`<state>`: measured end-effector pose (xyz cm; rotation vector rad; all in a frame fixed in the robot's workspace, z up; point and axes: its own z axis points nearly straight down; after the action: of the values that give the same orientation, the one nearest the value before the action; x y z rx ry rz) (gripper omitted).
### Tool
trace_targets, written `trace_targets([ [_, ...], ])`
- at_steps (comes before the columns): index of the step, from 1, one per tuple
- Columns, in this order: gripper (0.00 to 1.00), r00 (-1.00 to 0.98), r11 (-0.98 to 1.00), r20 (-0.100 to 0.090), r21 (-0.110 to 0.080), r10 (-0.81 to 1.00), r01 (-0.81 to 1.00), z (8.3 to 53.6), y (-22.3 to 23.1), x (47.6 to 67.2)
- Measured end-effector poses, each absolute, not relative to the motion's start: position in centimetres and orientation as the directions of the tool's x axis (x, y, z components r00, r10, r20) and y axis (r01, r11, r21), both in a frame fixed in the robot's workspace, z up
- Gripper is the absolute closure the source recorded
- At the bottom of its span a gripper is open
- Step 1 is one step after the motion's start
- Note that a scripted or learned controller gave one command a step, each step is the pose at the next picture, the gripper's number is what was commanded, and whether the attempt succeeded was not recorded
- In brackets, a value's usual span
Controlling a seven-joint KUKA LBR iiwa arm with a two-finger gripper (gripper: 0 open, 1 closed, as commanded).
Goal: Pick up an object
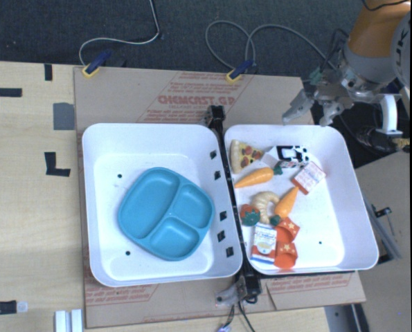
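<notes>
We start at the left bin (95, 185), where a blue divided plate (165, 213) lies flat near the middle, tilted a little toward the bin's near-right corner. Both bins rest on a sheet of printed cardboard (185, 99) that covers this part of the bench, and two cables run off its far edge.

Moving across the black clips at the seam, we reach the right bin (351, 206), which holds all the small toy food. In its far-left corner lies a pizza slice (244, 153). Just nearer than it, a carrot (254, 178) lies crosswise, its tip pointing toward the seam. Toward the far edge sits a small black-and-white item (291, 155) (we cannot tell what it is), and just right of that a red-and-white packet (308, 177). A second carrot (286, 202) slants down from the packet toward a pale croissant (264, 201), touching it. Along the near edge a white carton (263, 243) lies beside an orange-red packet (285, 244), their edges touching.

Past the bin's far-right corner, over the cardboard and clear of every object, hangs the gripper (312, 113), its two fingers spread apart with nothing between them. The grey arm with its orange band (375, 30) rises behind it to the bench's right.
</notes>
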<state>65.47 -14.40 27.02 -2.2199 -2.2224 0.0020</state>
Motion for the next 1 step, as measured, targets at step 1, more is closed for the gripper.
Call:
trace_targets([
  [1,0.00,-0.001,0.001,0.001,-0.006,1.000,1.000,14.82,-11.58,59.61],
])
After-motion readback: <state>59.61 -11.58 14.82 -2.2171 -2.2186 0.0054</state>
